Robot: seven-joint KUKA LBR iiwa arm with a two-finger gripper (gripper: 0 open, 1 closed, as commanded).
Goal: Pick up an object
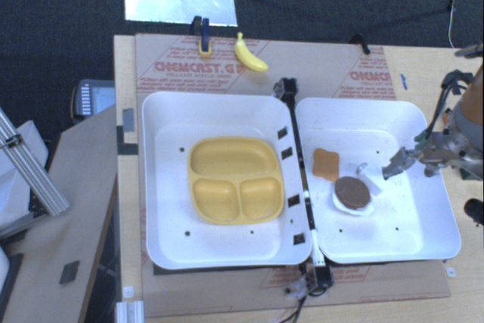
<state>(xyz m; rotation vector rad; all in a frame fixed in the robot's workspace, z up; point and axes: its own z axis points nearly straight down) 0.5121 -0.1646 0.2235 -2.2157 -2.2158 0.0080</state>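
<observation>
A yellow divided tray [234,179] is lying in the left bin [162,132]. In the right bin [423,238], an orange piece [326,163] is sitting at 11 o'clock of a brown disc [352,193]. The jaws [394,164] are hovering at 2 o'clock of the disc; their state cannot be told.
</observation>
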